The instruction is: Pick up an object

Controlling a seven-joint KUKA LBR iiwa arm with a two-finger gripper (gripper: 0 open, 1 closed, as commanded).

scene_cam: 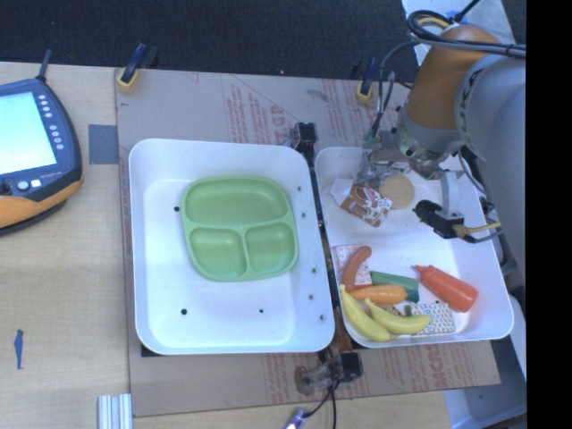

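From the camera above the desk point(80, 266), I see my tool point(375, 170) low over the far end of the right bin point(500, 266), at about twelve o'clock in that bin. It sits just above a small brown-and-white packet point(365, 204), with a tan round disc point(397, 191) just beside it at three o'clock. I cannot tell how my tool is set; the wrist hides that part.

The packet looks like my nearest target. To do this well, I judge I should centre over the packet rather than straddle it and the disc, and descend straight so I do not push it against the bin wall.

Toward six o'clock in the same bin lie two bananas point(380, 318), a sausage point(355, 264), a carrot point(379, 293) and a red bottle point(445, 285), packed close; those would be harder to isolate. The left bin point(152, 239) holds a green divided plate point(239, 227).
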